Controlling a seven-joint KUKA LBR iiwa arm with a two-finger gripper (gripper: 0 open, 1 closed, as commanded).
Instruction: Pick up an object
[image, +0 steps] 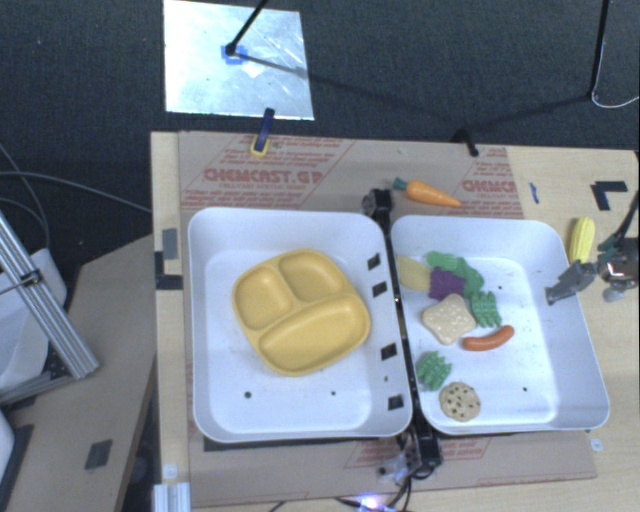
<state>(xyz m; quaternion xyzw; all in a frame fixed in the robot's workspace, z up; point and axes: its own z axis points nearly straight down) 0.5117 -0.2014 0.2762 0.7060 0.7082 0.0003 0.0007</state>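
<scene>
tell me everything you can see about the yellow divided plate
The yellow divided plate looks like matte moulded plastic, rounded in outline, with three compartments: two smaller ones toward the far side and one larger one nearer the camera, split by raised ridges. It lies flat, turned slightly askew, near the middle of the left white bin, resting on the bin's floor. No food lies in its compartments, and it sits apart from the bin's walls.

"CHEMCAST GP" on cardboard sheet (262, 172)
</scene>
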